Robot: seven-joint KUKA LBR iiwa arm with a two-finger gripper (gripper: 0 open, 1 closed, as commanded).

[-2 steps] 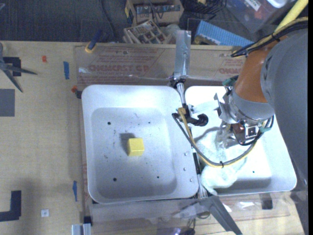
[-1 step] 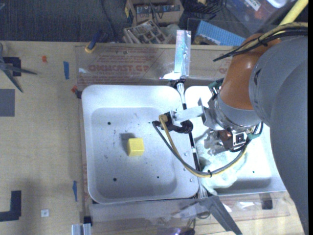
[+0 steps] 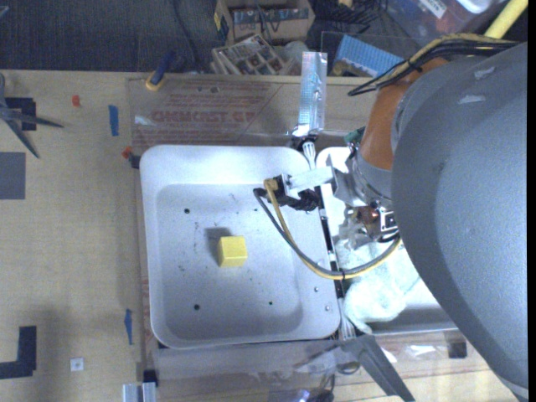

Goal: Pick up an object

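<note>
Hanging near the wall between the two bins, the gripper (image 3: 356,224) is mostly covered by the grey arm (image 3: 469,216), so I cannot tell if its jaws are spread or pressed together. The yellow block (image 3: 233,250) lies alone on the floor of the white bin (image 3: 209,162), well apart from the jaws, on the side of them away from the arm. To pick it well, I think the jaws should first travel across until they stand straight above the block, open wider than it, and only then descend. The block seems a little turned against the bin walls, so the jaws should match two of its flat sides; a wrong angle could push it away. A pale crumpled thing (image 3: 377,300) lies nearer to the jaws.
</note>
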